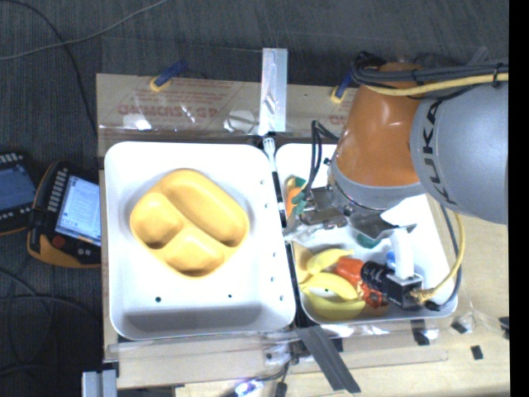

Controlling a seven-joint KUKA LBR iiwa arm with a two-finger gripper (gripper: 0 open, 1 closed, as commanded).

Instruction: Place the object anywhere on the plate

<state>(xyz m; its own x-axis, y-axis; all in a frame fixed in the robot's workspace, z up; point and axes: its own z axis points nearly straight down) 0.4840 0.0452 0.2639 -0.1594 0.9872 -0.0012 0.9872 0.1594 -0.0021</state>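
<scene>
With the gripper (326,213) lowered into the right bin (442,304), jaw state untellable, a banana (331,296) at 6 o'clock could be missed, leaving the yellow plate (188,220) at 9 o'clock unfilled.

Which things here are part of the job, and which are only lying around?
Part of the job:
- yellow plate in the left bin
- arm, over the right bin
- the object to place: cannot tell which; yellow banana-like items and a red item lie there

Lying around:
- handheld pendant left of the bench
- blue clamps on the board
</scene>
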